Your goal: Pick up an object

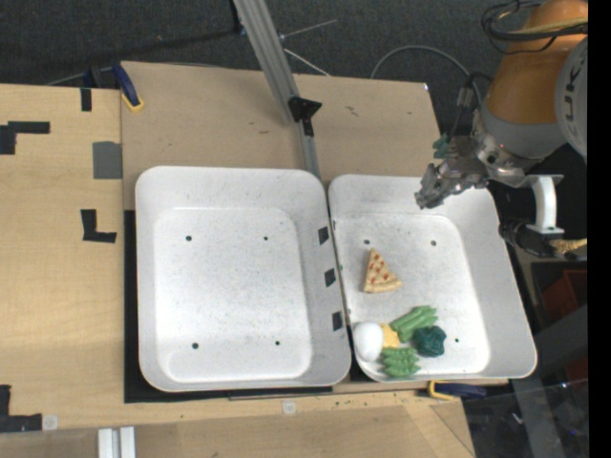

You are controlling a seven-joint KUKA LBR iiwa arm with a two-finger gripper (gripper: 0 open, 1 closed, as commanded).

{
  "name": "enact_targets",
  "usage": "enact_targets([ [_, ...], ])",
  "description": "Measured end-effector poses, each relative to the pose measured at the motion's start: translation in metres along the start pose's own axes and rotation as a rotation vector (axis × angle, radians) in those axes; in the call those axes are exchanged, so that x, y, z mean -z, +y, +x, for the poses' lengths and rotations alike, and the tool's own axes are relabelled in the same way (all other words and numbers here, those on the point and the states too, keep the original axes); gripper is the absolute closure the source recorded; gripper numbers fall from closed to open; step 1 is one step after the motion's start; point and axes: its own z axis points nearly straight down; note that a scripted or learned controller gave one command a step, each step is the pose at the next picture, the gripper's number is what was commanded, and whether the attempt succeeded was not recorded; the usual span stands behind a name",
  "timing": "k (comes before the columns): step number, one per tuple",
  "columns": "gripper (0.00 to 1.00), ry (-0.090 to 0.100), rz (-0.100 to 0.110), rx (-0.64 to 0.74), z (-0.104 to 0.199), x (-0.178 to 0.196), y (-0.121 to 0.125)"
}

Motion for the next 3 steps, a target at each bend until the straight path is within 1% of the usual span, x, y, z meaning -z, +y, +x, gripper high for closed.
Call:
enact_targets([
  [1,1.0,0.0,0.001,0.0,0.049,0.002,0.02],
  [2,1.0,-0.002,0.001,-0.001,0.093,-0.014,0.048],
  [3,1.0,-0.001,0.003,0.0,0.149,-0.032,0.06],
])
